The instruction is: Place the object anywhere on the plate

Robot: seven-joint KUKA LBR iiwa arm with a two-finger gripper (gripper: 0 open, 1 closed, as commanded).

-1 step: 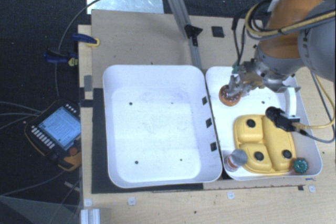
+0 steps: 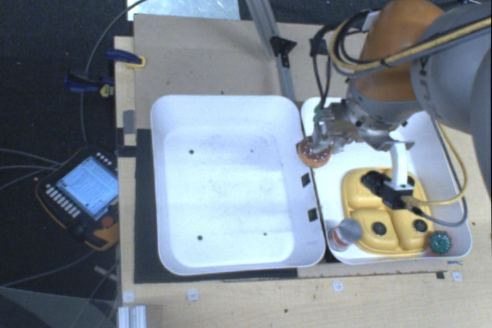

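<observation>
We see the pincer (image 2: 319,140) low over the right bin's (image 2: 453,165) left rim, apparently grasping a small round brown object (image 2: 314,155). We should lift it clear, carrying it steadily toward the yellow plate (image 2: 384,220).

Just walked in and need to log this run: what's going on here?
The arm's pincer is low at the right bin's left edge, right over a small brown round object. Whether it grips it can't be told. A yellow plate lies in that bin; the object isn't on it yet.
</observation>
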